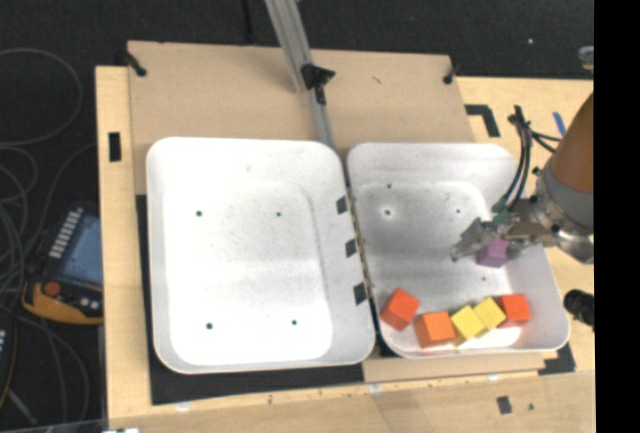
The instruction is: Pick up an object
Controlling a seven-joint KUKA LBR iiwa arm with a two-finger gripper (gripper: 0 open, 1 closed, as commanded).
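Pincer [487, 239] clasps purple block [492, 254]; right bin [420, 166].

The arm [572, 161] shows an orange band above a grey wrist, black cables looping beside it, ending in a grey metal end effector [487, 239]

No text, label, brand, number or sign can be read anywhere, and the small handheld device with a blue screen [78, 246] is too blurred to make out.
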